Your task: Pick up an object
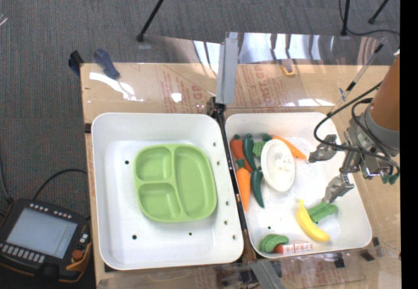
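The right bin (358,229) holds a heap of toy food. A white round dish (279,164) lies tilted among orange carrots (243,187) and dark green vegetables (257,188). A yellow banana (311,222) lies near the front, touching a green piece (324,211). My gripper (328,171) hangs over the right part of this bin, right of the dish and above the banana. Its fingers (320,152) are spread open with nothing between them.
A light green divided plate (175,182) lies in the left bin (104,151). A green pepper-like piece (273,242) and a small red and white item (295,248) sit at the right bin's front edge. A handheld controller (40,237) lies at the lower left.
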### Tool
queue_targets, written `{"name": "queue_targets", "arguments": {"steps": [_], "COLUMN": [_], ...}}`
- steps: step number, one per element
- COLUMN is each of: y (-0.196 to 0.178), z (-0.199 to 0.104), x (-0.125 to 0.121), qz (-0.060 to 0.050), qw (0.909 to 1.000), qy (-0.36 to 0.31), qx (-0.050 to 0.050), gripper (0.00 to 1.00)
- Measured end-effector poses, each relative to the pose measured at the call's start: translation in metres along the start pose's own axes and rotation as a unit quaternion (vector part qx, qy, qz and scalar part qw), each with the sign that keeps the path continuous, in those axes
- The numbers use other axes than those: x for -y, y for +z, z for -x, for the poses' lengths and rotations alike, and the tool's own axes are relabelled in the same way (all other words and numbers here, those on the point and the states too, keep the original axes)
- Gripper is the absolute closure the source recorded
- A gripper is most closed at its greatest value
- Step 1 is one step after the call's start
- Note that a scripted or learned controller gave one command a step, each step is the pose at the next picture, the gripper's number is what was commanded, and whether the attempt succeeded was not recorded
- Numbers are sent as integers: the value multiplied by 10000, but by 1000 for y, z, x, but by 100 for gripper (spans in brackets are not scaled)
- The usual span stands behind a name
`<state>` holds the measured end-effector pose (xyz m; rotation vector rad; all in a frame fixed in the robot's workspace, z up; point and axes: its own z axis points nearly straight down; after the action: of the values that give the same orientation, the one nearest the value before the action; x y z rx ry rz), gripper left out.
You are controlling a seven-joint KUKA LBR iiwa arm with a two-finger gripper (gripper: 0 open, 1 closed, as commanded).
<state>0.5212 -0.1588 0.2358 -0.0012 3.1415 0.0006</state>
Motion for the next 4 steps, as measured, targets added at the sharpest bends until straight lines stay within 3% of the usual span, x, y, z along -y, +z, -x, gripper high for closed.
{"name": "queue_targets", "arguments": {"steps": [1, 2, 3, 4], "y": [130, 147, 147, 149], "z": [-20, -35, 82, 4], "x": [-41, -7, -47, -60], "qz": [16, -4, 10, 6], "qw": [9998, 9997, 9996, 10000], "qy": [-218, -254, -280, 21], "qx": [-30, 30, 23, -10], "gripper": [0, 0, 0, 0]}}
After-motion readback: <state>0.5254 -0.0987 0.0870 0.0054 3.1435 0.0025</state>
